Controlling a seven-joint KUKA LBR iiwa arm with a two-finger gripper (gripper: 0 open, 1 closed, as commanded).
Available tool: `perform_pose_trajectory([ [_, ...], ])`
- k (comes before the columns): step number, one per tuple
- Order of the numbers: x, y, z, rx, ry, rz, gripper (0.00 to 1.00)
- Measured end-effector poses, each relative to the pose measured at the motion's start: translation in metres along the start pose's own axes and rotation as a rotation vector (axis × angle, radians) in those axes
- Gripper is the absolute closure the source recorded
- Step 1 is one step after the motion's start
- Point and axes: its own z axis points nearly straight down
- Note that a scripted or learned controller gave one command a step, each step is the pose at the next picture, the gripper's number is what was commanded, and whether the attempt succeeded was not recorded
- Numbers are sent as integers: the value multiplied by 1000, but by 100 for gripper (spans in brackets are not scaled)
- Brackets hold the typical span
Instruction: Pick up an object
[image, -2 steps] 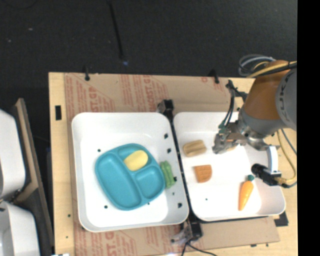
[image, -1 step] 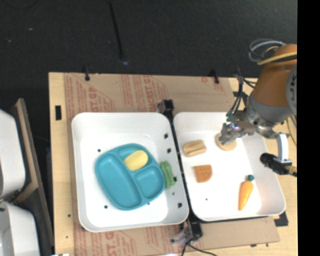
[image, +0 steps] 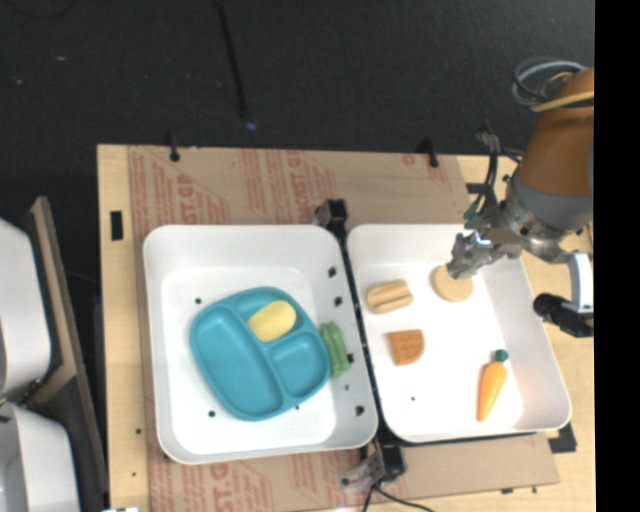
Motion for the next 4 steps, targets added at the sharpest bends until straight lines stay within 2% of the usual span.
perform_pose_trajectory([
  [1, 54, -15, 11, 4, 2, -3, 100],
  [2, 99, -18, 15, 3, 1, -3, 100],
  [3, 149, -39, 20, 4, 1, -4, 100],
  [4, 198, -48, 7, 2, 2, -4, 100],
])
